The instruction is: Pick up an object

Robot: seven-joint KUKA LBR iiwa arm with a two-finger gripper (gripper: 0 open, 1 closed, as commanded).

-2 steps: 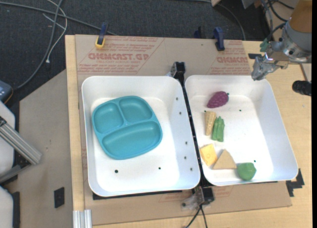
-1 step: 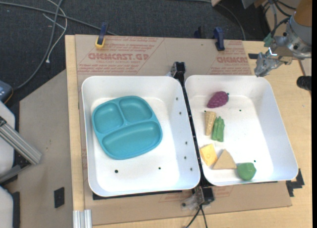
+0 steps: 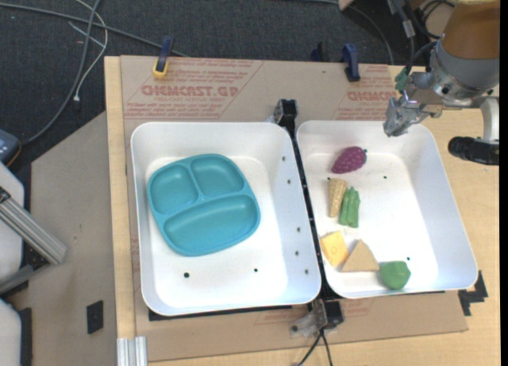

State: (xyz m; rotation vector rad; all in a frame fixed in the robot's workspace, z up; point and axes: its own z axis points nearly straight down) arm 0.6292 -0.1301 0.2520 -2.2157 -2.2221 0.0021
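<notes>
Nearest you, along the front of the right bin (image 3: 456, 233), you see a green ball-like piece (image 3: 394, 275), a tan wedge (image 3: 361, 259) touching a yellow cheese block (image 3: 334, 248), and farther back a green vegetable (image 3: 349, 206) lying just beside a pale corn piece (image 3: 337, 195), with a purple grape bunch (image 3: 348, 159) behind them. In the left bin (image 3: 159, 277) a teal divided plate (image 3: 204, 202) lies flat. At the far right corner of the right bin the gripper (image 3: 398, 122) hangs with nothing between its fingers, which look drawn close together.
</notes>
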